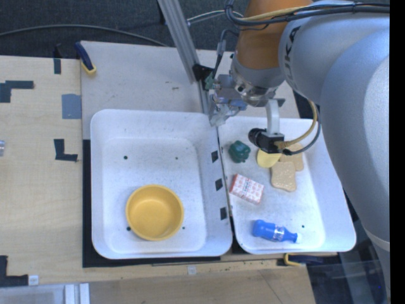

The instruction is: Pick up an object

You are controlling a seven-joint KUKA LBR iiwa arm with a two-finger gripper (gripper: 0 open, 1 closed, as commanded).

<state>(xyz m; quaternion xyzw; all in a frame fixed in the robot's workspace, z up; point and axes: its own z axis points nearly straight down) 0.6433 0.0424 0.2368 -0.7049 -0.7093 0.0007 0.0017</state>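
Observation:
My gripper (218,114) hangs under the orange-banded wrist, over the far left corner of the right bin (316,230), close to the wall between the two bins. Nothing shows in its grasp. Just right of and nearer than it lies a small dark green object (239,151). Further right are a yellow piece (266,159) and a tan slab (285,175). A red and white box (246,189) lies mid-bin, and a blue bottle (273,231) lies on its side near the front edge.
The left bin (107,170) holds a yellow bowl (154,212) at its front. A slanted metal bar (180,30) rises behind the bins. The grey arm covers the right bin's far right side.

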